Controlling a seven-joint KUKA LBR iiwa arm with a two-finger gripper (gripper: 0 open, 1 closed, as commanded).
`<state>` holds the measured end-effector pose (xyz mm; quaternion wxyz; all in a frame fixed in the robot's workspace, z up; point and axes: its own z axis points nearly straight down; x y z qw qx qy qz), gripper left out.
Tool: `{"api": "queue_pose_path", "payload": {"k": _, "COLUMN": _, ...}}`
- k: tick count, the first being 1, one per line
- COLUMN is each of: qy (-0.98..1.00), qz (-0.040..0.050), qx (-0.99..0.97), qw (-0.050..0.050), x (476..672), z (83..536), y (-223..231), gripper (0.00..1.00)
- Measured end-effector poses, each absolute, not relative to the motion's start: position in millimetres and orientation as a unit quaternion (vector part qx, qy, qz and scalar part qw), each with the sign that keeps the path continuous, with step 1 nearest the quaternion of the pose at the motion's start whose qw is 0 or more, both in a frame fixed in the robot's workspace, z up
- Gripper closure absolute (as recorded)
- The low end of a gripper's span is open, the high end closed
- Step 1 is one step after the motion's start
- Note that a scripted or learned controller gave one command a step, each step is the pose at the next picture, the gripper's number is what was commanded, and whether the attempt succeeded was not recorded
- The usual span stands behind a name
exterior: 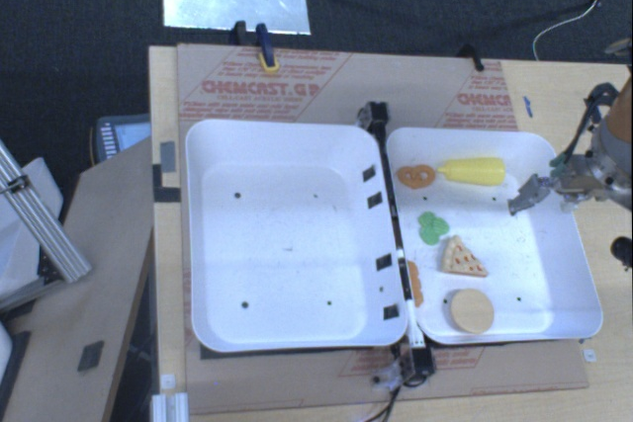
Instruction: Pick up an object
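Several small objects lie in the right bin (pixel 579 282): a yellow corn-shaped piece (pixel 471 172), an orange pretzel (pixel 416 177), a green piece (pixel 431 228), a tan wedge (pixel 462 258), a round tan disc (pixel 471 310) and an orange bit (pixel 415 284) against the left wall. My gripper (pixel 529 195) reaches in from the right and hangs over the right side of this bin. It is right of the yellow piece and apart from every object. I see nothing held by it.
The left bin (pixel 198 212) sits beside the right one, with a black divider strip (pixel 391 212) between them. Both rest on a cardboard sheet (pixel 326 84). A cable (pixel 564 25) trails at the back right.
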<state>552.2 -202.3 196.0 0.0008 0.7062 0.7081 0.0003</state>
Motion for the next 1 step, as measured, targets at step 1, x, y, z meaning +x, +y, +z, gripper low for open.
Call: {"api": "queue_pose_path", "payload": {"k": 1, "qy": 0.709, "qz": 0.0014, "qx": 0.705, "qw": 0.002, "x": 553.3, "z": 207.2, "y": -202.3, "gripper": 1.00}}
